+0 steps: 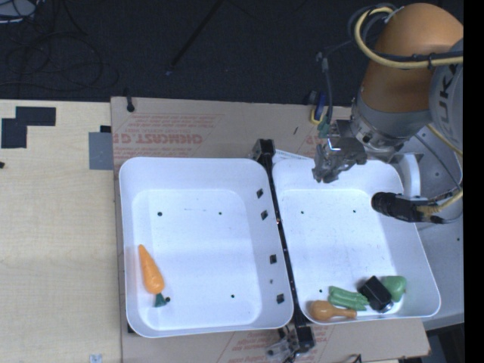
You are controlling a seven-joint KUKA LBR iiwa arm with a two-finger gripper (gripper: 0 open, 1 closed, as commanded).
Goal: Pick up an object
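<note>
An orange toy carrot (150, 271) with a small green top lies near the front left corner of the left bin (197, 176). At the front of the right bin (355, 203) sit a green vegetable (349, 298), a tan pear-shaped piece (330, 311), a small black block (375, 293) and a green piece (395, 284), bunched together. My gripper (327, 174) hangs over the back edge of the right bin, far from those objects. Nothing shows between its dark fingertips.
A black divider (274, 233) runs between the two bins. Both bins rest on a cardboard sheet (197, 131) on the wooden bench. A black cylindrical part (397, 206) of the arm reaches over the right bin's right side.
</note>
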